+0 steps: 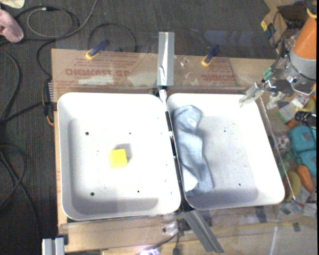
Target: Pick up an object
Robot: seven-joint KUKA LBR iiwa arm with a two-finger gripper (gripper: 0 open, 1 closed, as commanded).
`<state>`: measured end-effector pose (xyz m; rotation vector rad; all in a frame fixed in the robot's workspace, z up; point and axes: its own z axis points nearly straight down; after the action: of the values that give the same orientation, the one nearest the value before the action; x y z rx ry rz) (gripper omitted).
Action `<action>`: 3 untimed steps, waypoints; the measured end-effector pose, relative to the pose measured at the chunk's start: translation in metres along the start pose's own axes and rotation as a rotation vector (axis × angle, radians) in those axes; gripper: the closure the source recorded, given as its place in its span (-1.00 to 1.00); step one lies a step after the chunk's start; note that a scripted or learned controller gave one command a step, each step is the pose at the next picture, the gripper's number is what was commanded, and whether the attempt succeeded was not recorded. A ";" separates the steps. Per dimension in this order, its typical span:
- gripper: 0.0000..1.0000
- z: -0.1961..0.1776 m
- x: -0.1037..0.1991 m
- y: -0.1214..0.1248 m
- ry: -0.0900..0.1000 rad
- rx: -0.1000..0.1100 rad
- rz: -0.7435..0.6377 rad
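Probably a robotics lab: loose cables (53, 23) on carpet, clamped cardboard (117, 70) under white bins (69, 121).

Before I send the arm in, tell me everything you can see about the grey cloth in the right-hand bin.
The grey cloth is a soft, pale blue-grey fabric piece, looking like a sock or rag, long and narrow with wrinkles. It lies flat and limp on the floor of the right bin, along its left wall, running from near the top left corner down toward the bottom edge. Its upper end is bunched and folded; its lower end widens. It seems to press against the bin's left wall. The pincer sits apart from it, at the bin's upper right rim.
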<state>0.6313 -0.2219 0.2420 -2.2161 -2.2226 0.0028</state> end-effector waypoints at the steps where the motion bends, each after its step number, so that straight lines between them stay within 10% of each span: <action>1: -1.00 0.048 0.091 0.014 -0.002 0.000 0.039; 2: -1.00 0.025 0.059 0.033 -0.003 -0.002 0.029; 3: -1.00 0.014 0.117 0.035 -0.001 0.000 0.065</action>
<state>0.6656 -0.1048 0.2280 -2.2877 -2.1506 0.0038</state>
